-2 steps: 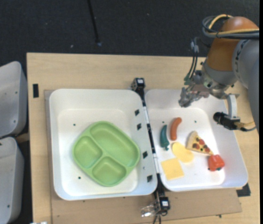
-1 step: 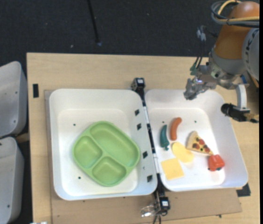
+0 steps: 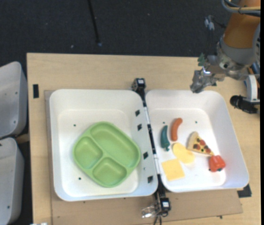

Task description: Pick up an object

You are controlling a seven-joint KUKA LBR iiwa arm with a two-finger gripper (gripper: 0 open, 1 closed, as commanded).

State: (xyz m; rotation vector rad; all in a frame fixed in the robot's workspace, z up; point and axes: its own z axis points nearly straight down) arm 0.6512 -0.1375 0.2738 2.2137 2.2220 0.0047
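The grey two-finger gripper (image 3: 200, 84) is hovering over the right white bin's (image 3: 225, 106) far rim; whether it is parted or closed I cannot tell. The small orange-red toy sausage (image 3: 175, 128) is lying mid-bin, probably light, stiff, slippery plastic, best pinched across its narrow middle

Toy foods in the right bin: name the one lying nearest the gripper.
The orange-red sausage. It lies highest in the right bin, closest to the gripper at the bin's far rim; the teal pickle beside it sits slightly farther.
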